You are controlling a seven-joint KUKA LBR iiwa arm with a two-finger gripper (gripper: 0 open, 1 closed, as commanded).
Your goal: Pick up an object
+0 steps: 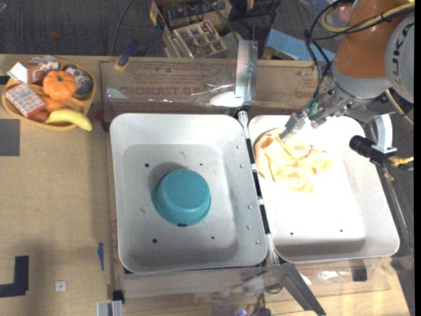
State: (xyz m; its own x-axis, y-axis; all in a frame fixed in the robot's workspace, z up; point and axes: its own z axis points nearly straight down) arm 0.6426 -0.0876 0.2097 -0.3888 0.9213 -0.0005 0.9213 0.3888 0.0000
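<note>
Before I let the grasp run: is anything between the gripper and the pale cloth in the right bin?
Nothing visible. The gripper is right at the cloth's upper edge in the right bin; the teal bowl sits apart in the left bin.

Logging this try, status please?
Gripper low over right bin, at pale yellow cloth; grasp unclear. Teal bowl upside down in left bin, untouched. Nothing blocking.

Teal bowl (183,196), plain, lower centre. Two white bins: left bin (131,143), right bin (368,229). Pale yellow-orange cloth (296,166) in the right bin, washed out. Grey arm with orange band (371,28), upper right. Tan bench (46,196). Upper left: orange pumpkin (59,84), yellow banana (69,118), tan basket (13,101).
</note>
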